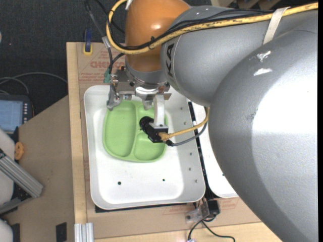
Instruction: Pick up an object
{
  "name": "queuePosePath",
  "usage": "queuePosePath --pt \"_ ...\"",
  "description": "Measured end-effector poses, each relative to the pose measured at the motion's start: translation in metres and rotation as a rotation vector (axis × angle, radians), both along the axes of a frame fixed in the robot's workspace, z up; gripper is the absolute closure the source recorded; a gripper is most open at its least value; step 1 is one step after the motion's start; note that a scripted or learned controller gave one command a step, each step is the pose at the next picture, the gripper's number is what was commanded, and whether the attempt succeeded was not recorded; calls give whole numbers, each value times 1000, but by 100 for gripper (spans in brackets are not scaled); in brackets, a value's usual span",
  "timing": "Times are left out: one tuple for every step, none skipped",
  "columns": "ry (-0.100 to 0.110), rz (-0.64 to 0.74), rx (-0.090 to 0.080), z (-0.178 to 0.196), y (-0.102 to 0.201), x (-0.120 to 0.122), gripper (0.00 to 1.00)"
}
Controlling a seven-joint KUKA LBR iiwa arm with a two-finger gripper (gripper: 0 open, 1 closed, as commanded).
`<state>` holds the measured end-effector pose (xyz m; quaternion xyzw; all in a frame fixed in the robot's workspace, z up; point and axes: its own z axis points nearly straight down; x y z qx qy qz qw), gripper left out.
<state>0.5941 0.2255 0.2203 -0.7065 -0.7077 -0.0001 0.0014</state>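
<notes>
1. Gripper (135, 103) sits in the upper middle of the camera view, under the arm's orange band, low over the far end of the left bin. Its two metal fingers stand spread apart, one at the upper left edge of the green piece and one at about its upper middle, so it reads as open. Nothing is visibly clamped between them.

2. Directly beneath lies the pale green, rounded, shallow plastic dish with a central ridge dividing it in two (123, 135). It rests flat on the floor of the left white bin (136, 188), in the bin's upper half, near the left wall.

3. Judging by its look, the dish is light, thin-walled and stiff, with a smooth, glossy surface that will probably be slippery against metal fingers. It seems unlikely to break.

4. As for a grip, the flat hollows offer little to pinch. The raised rim at the upper edge or the central ridge seem the better places, with the fingers straddling the wall.

5. A black fitting with a yellowish cable (151, 129) hangs over the dish's right half and hides part of it.
</notes>
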Motion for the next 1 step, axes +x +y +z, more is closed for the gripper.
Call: queuePosePath --pt "13 1 -4 -34 0 -121 0"
